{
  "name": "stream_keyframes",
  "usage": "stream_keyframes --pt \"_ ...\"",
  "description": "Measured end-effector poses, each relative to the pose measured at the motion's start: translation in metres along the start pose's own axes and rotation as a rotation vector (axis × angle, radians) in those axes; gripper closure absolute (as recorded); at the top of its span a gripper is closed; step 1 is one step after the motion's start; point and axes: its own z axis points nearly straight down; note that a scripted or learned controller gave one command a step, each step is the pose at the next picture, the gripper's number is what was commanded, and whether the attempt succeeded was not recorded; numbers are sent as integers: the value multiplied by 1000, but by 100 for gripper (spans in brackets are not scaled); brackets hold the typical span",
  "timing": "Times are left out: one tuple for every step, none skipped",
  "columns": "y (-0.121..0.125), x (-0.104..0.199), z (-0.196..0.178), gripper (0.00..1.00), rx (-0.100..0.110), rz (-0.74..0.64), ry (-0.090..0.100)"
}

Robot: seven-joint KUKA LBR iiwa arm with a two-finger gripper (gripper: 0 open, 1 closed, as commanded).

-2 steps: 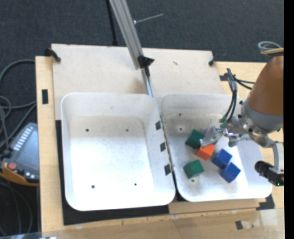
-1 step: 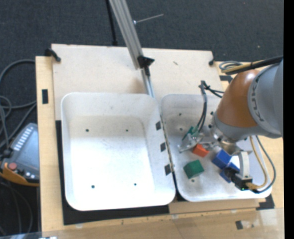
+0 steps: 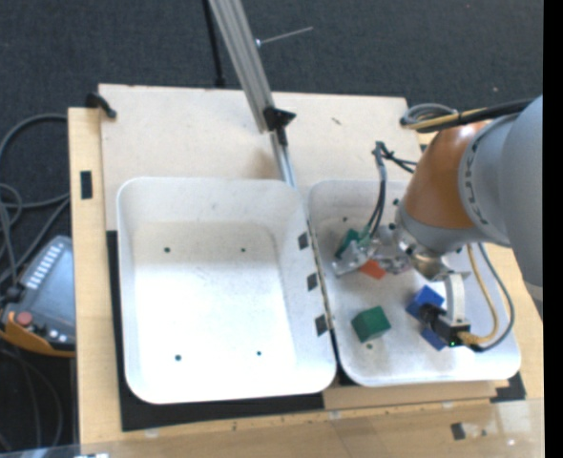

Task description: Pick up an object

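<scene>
Two bins [image 3: 215,389] on tabletop; gripper [image 3: 358,254] over right bin near orange block [image 3: 371,269], green block [image 3: 370,322]; fingers' state indeterminate.

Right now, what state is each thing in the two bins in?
Green block: lying loose on the right bin floor.
Blue object: on the floor beside the arm.
Orange object: under the pincer, grip unclear.
Left bin: sitting flat.

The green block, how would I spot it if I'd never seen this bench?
Look at the right-hand white bin, where the grey arm reaches in. The green block lies alone near its lower left. Its neighbours are an orange piece higher up and a blue one to its right.
</scene>
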Motion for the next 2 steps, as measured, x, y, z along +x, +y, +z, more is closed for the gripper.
stream_keyframes --pt "13 4 7 0 17 0 6" --pt "64 8 24 0 31 -2 9"
